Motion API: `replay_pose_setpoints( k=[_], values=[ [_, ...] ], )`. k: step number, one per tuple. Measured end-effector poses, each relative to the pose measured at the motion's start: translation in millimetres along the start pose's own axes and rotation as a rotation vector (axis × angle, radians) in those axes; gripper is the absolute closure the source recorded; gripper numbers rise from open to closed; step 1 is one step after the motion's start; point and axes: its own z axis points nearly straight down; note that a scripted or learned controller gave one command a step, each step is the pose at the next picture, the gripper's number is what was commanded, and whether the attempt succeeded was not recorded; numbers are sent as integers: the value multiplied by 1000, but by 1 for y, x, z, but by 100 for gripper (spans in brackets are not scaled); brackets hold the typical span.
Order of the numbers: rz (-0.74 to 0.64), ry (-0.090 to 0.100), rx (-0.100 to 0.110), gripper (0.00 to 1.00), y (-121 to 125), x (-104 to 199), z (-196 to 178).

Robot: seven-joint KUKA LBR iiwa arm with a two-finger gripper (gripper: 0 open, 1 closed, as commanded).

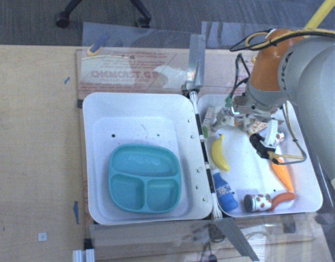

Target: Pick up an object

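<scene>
My gripper (237, 113) hangs over the far end of the right bin (312, 201), below the arm's orange band. A yellow banana (219, 153) lies just under it toward the near side, by the bin's left wall. A small patterned packet (209, 115) sits to the gripper's left in the far left corner. Another patterned red and white item (258, 126) lies right beside the gripper on its right. I see nothing held between the fingers.
The right bin also holds an orange carrot (282, 174), a blue object (226, 194) at the near left, and a small spotted white can (256, 202) touching an orange piece (282, 198). The left bin (96, 119) carries a teal divided plate (145, 177).
</scene>
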Motion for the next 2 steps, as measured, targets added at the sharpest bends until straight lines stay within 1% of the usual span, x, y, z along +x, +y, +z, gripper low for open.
replay_pose_setpoints(
  k=[1,2],
  values=[
    [4,2,18,0,6,-1,1],
    [3,2,18,0,6,-1,1]
  ],
)
